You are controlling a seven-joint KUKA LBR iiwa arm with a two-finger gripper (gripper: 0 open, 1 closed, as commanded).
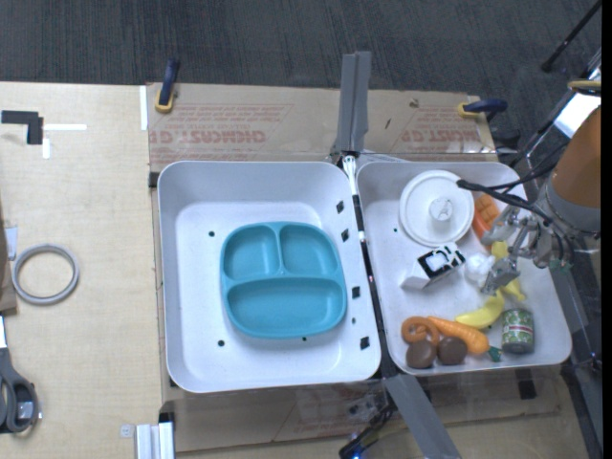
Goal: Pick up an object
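— Clutter is the risk: the metal two-finger claw [504, 268] hangs low over the right-hand shallow white bin [387, 256], crowded beside a yellow plastic banana [483, 311] and a small green-labelled can [517, 331]. It could nudge one aside.

— Is it gripping?

— Can't tell. The banana lies just below the claw, the can beside it.

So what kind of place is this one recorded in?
Most likely a robotics lab bench rather than a kitchen: two white bins are clamped over cardboard, toy food such as a banana fills one, and a roll of tape and scissors lie alongside.
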